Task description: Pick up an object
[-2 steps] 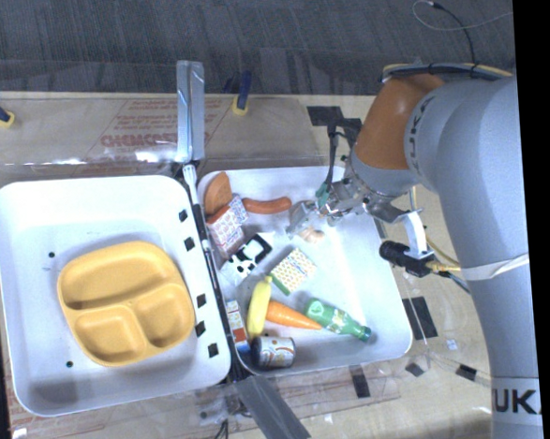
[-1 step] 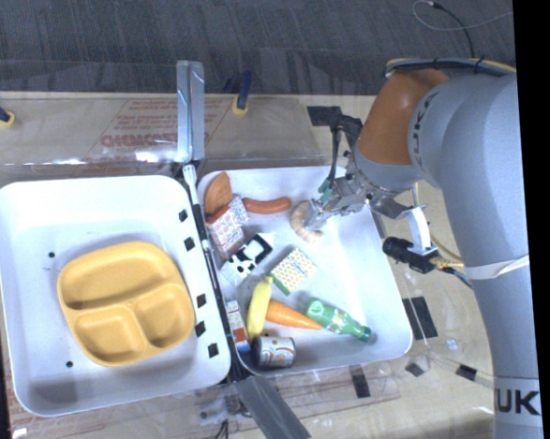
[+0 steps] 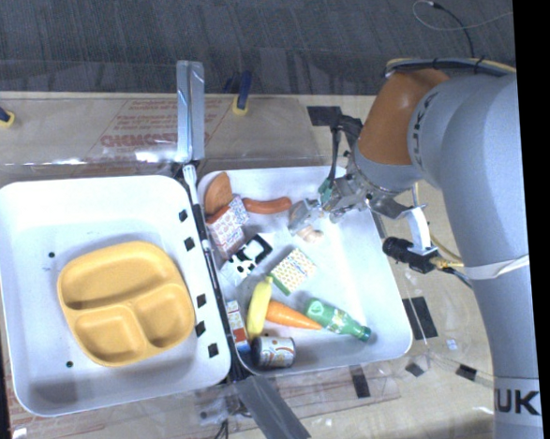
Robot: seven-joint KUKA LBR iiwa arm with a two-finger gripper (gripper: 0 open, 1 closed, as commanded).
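Note:
The right bin (image 3: 378,282) holds several small items. A brown loaf shape (image 3: 217,192) and a sausage (image 3: 266,205) lie at its far left, with a red-and-white carton (image 3: 227,228) just below them. Nearer the front lie a black-and-white box (image 3: 249,253), a checkered packet (image 3: 293,269), a banana (image 3: 258,304), a carrot (image 3: 291,316), a green bottle (image 3: 336,318) and a can (image 3: 273,351). My gripper (image 3: 337,196) is low in the bin's far right part, right beside a small crumpled grey item (image 3: 306,219). Nothing shows clearly in its grasp.
The left bin (image 3: 16,279) bears a yellow compartment tray (image 3: 123,300). A metal divider (image 3: 190,112) runs between the bins. The grey arm (image 3: 469,172) covers the right side of the bench, with cables (image 3: 428,259) trailing beside the right bin's edge.

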